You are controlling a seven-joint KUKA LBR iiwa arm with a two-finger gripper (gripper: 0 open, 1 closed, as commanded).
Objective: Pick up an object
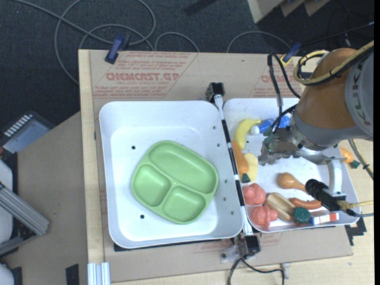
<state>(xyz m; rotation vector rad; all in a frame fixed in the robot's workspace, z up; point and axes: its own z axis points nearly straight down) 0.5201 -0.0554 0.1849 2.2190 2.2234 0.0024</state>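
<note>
Just left of gripper [274, 149], banana [244, 129]

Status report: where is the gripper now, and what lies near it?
Gripper low in right bin, over toys. Fingers' state unclear, nothing seen held. Banana and pale yellow piece beside it. Green divided plate in left bin.

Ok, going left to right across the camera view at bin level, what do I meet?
Left white bin → green divided plate inside it → black divider clips between the bins → yellow banana in the right white bin → gripper → orange band on the arm.
</note>
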